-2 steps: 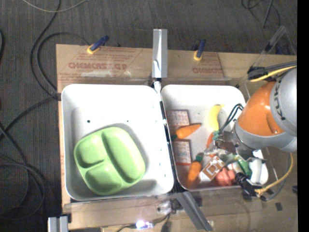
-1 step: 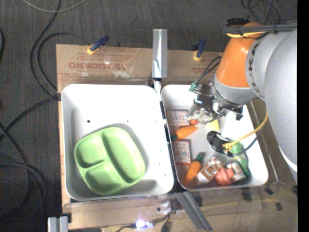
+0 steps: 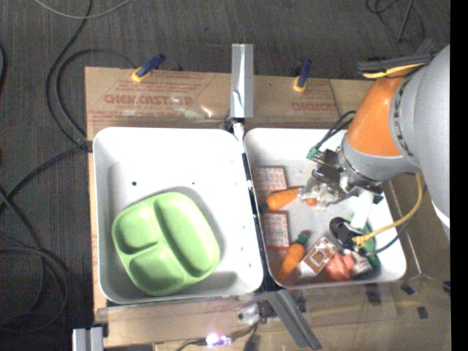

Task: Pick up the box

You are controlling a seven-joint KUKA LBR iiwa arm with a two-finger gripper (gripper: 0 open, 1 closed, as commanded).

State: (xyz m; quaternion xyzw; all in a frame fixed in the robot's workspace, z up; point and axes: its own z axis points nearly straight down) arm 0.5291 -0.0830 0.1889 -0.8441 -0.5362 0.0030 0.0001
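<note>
Nearest us, at 6 o'clock in the right bin (image 3: 292, 148), lies the box (image 3: 319, 256), small, brown and white, tilted on the floor close to the near wall. A pinkish thing (image 3: 340, 269) touches it on the 5 o'clock side; what it is we cannot tell. At 7 o'clock, just beside the box, a carrot (image 3: 292, 258) lies with its green end pointing toward 1 o'clock.

In the left bin (image 3: 168, 159), a green divided plate (image 3: 166, 241) fills the near half, from 6 to 8 o'clock.

Farther back in the right bin, a red-printed packet (image 3: 276, 229) lies flat at 8 o'clock against the left wall. Above it, at 9 o'clock, a second carrot (image 3: 281, 198) lies crosswise. Its thin end reaches toward the gripper (image 3: 320, 190), which hangs just beyond the bin's centre, well apart from the box. Whether its jaws are apart or together, we cannot tell. The grey and orange arm (image 3: 380, 137) comes in from 2 o'clock.

At 10 o'clock lies another red-printed packet (image 3: 270, 175). Beyond both bins, a cardboard sheet (image 3: 183, 97) carries a blue clamp (image 3: 148, 66) and a yellow clamp (image 3: 300, 75) on its far edge.
</note>
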